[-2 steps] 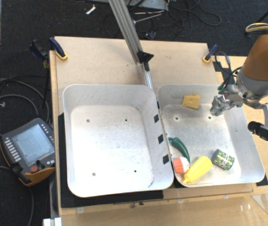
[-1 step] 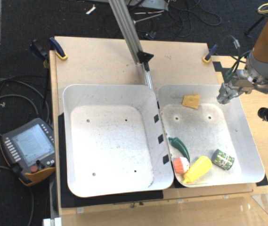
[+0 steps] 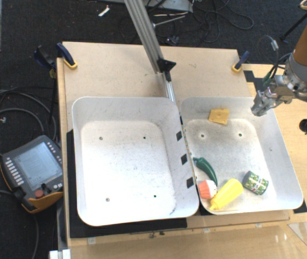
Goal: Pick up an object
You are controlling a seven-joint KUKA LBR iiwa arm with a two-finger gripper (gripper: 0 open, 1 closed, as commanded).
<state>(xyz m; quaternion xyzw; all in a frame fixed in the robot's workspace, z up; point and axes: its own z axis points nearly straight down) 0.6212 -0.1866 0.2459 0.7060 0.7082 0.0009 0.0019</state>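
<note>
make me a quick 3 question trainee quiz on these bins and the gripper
1. True or false: the yellow bottle lies in the left bin.
2. Which item sits nearest the gripper? A) tan sponge piece B) green can C) green toy
3. Fill in: all the loose items lie in the ____ bin.

Key: 1 false, it lies in the right bin; 2 A; 3 right.

Matt, scuffed white plastic bins (image 3: 126,161) on pale wood bench (image 3: 115,72)
</note>
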